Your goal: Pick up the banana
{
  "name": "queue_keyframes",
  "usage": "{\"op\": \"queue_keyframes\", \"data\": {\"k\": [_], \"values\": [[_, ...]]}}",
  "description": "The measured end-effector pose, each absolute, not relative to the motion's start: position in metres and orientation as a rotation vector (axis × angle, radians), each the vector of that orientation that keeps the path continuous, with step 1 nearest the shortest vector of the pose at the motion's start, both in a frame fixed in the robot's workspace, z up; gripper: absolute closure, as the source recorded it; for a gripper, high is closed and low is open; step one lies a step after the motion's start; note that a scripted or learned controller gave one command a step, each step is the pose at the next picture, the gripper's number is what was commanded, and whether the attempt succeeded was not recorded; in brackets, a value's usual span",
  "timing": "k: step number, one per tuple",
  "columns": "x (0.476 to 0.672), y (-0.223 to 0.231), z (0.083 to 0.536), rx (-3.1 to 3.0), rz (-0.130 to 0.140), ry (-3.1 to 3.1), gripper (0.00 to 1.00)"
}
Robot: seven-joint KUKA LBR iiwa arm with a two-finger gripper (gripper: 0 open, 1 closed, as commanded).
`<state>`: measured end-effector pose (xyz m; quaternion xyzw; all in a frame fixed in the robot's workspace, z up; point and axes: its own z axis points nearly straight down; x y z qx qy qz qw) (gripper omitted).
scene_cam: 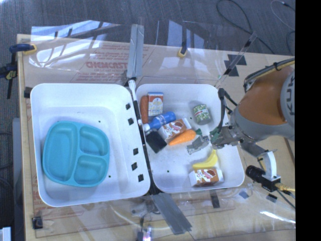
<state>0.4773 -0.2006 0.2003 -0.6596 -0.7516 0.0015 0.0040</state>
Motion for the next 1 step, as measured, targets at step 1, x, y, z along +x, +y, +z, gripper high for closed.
{"op": "queue_keyframes", "data": {"k": [1], "values": [[0.4962,-0.2106,0.1230,-2.281,0.007,-2.147,0.00]]}}
